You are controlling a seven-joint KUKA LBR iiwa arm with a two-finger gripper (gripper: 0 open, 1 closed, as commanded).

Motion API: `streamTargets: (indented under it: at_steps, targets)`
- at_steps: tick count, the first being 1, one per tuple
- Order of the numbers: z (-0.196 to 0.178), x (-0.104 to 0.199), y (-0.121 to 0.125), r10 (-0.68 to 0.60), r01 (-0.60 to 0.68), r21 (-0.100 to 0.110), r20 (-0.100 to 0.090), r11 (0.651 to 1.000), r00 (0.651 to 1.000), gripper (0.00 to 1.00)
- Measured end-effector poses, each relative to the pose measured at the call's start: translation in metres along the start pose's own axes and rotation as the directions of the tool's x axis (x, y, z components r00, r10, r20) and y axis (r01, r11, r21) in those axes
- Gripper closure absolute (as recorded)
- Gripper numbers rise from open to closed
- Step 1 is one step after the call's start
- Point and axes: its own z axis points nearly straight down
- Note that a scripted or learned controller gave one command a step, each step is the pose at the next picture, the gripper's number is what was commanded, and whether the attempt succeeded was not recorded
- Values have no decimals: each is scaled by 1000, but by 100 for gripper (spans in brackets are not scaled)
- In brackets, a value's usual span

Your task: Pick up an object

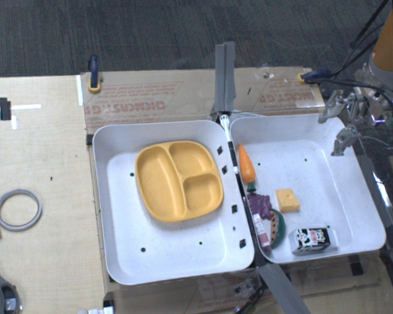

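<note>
Cheese block, a small yellow cube, is the object closest to the end effector; it lies on the floor of the right bin, lower in the view than the end effector and to its left. The end effector hangs over the upper right corner of that bin, apart from every object. Whether it is released or clenched cannot be told from this view; nothing is seen in its grasp.

Farther from the end effector, along the bin's left wall:
- An orange carrot lies lengthwise against the wall, level with the upper half of the bin.
- A bunch of purple grapes lies just below the carrot, to the left of the cheese block.
- A watermelon slice touches the lower edge of the grapes.

A black-and-white milk carton lies on its side near the bin's lower edge, directly below the cheese block and just right of the watermelon slice.

Beyond the dividing wall, the left bin carries a yellow divided plate, set flat in its upper half.

Farthest from the end effector, on the counter at the left of the view, lies a grey tape roll.
</note>
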Motion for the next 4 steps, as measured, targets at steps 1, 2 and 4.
streamTargets:
  at_steps: [1, 2, 4]
  targets:
    - [40, -14, -3, 370, -370, 1, 0, 929, 929, 0]
    - [79, 32, 2, 606, -606, 2, -2, 795, 795, 0]
    - [28, 29, 44, 983, -983, 6, 1, 185, 185, 0]
